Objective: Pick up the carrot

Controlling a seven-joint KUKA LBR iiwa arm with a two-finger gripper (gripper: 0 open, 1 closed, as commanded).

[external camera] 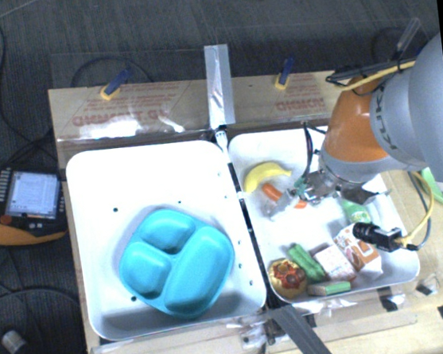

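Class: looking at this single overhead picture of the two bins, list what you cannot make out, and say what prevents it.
- Gripper: open or shut unclear; small and crowded by the wrist, camera view.
- Carrot: too small to tell whether it is touched.
- Right bin: its right wall hidden by the arm.

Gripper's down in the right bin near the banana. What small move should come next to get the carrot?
Probably nudge the gripper a little toward the left bin. The carrot lies just beside it, below the banana, and nothing orange shows between the fingers, so it looks ungrasped.
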